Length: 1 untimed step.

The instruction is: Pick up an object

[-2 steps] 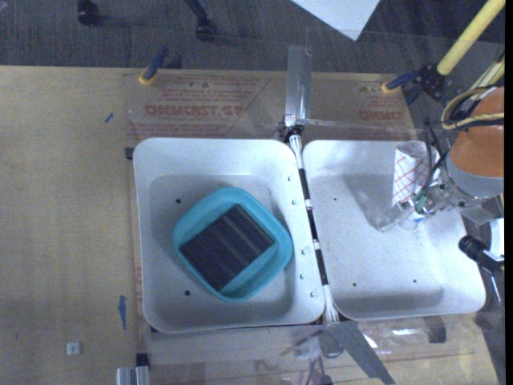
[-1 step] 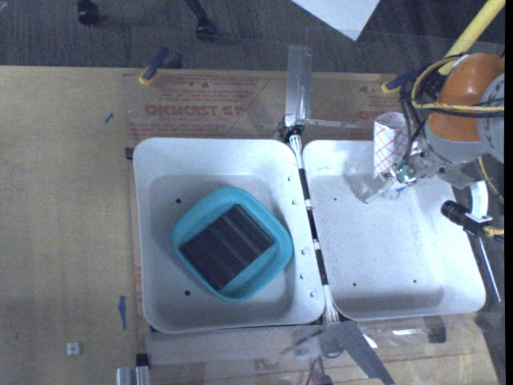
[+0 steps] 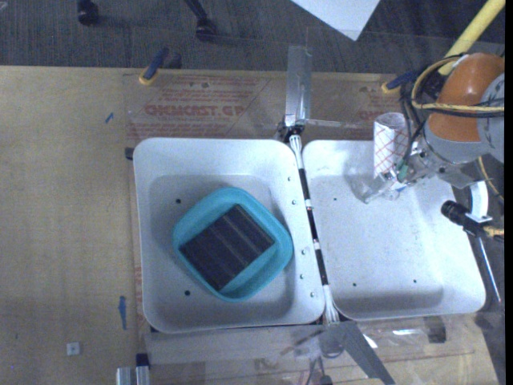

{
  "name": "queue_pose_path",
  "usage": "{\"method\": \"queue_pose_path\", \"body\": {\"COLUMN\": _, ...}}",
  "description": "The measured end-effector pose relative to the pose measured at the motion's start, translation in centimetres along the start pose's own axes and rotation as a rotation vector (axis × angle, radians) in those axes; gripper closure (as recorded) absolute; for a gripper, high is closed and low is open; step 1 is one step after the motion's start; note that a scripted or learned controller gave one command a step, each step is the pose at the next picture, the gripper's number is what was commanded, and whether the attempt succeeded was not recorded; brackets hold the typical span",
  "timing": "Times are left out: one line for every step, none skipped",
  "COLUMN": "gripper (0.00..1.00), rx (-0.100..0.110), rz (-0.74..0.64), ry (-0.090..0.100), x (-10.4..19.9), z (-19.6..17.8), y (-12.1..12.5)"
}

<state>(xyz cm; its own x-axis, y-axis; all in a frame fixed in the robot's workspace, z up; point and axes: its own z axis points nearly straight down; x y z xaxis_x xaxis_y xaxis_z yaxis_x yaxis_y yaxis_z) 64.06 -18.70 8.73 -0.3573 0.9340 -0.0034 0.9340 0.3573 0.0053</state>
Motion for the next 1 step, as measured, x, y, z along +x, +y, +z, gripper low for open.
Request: {"method": "queue_pose_path", "body": {"gripper": 0.0, "rx": 0.002, "rz": 0.048, "ry": 0.0, "x": -1.45, "z": -4.31, "y": 2.35}}
